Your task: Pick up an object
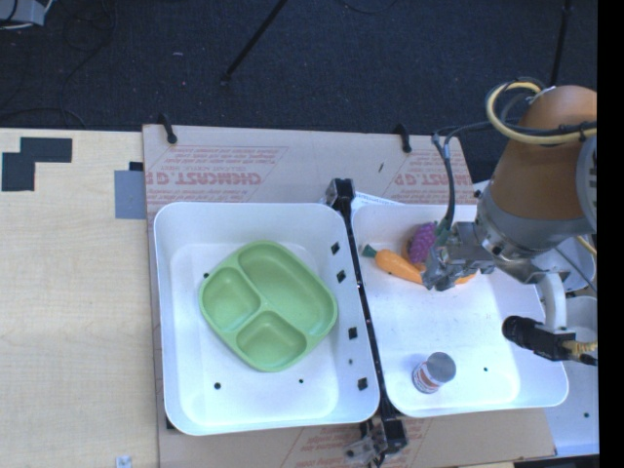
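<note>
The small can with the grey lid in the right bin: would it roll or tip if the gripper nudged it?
The small cylindrical can with the grey lid seems to lean rather than stand square on the right white bin, so a nudge would probably tip it. Its round body would then likely roll. It looks rigid, so it should not deform in a grasp.

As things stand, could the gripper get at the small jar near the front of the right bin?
Probably yes. The jar stands alone on bare bin floor, well apart from the carrot where the gripper sits, with nothing over it.
</note>
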